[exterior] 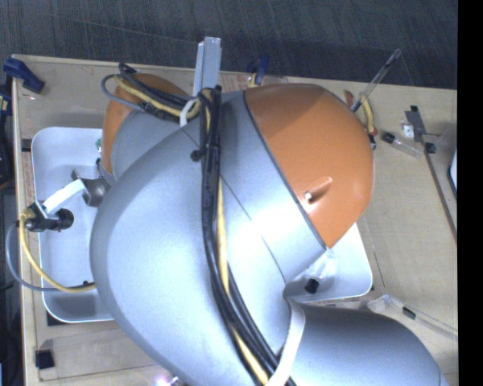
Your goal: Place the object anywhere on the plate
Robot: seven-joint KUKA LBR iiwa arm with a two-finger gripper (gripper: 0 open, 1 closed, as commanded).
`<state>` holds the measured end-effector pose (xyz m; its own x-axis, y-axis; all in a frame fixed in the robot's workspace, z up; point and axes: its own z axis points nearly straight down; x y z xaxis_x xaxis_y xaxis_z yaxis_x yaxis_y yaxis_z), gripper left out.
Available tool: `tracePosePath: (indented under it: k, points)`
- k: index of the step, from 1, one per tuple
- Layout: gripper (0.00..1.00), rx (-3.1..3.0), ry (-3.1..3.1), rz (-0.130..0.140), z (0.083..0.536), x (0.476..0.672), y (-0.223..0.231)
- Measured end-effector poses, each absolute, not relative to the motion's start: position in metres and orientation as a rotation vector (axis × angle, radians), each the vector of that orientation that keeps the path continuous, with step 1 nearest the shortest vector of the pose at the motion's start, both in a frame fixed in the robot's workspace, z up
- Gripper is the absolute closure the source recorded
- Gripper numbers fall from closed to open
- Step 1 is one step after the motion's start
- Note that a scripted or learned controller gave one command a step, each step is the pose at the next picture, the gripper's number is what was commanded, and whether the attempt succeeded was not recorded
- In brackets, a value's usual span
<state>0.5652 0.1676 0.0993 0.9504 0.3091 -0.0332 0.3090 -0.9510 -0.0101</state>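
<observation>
The arm covers most of the bench, its grey links running from the near right corner up across both bins. The orange band sits high over the right bin, of which just a strip of the near right corner and rim is exposed. A second orange section lies near the far edge of the left bin.

A bundle of black and yellow cables runs along the arm's length. A yellow hose loops past the left bin's outer wall to a black fitting over the bin's left side.

Gripper: hidden under the arm; cannot tell whether clenched or released. Object and plate: hidden by the arm; location cannot be told.

Blue clamp at the bench's far left corner.
</observation>
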Motion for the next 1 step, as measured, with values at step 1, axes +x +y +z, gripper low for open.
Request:
tracePosePath:
  k: [1]
  points:
    - [1.0, -3.037, -0.787, 0.007, 0.2293, 0.5544, 0.1532]
